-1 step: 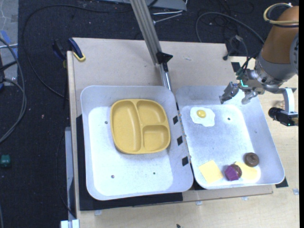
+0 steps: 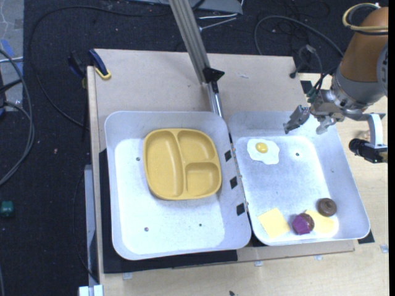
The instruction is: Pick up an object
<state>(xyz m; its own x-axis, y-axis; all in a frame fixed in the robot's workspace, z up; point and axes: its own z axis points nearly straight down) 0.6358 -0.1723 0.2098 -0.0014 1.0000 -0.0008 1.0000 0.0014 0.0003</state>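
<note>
The gripper (image 2: 310, 122), seemingly spread and holding nothing, hangs over the right bin's (image 2: 345, 165) far edge.

- Nothing readable is showing up anywhere, honestly: no text, labels, brand names or numbers are standing out on the desk (image 2: 259, 73), the white bins (image 2: 123, 165) or the yellow tray (image 2: 182, 163).

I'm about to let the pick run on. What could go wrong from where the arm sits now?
1. The gripper hovers over the right bin's far rim, nothing between its jaws; a straight descent may strike the rim.
2. The fried egg lies flat, so the jaws may slide off it.
3. The purple piece, brown piece and yellow slice crowd the near corner; reaching for one may nudge another.
</note>
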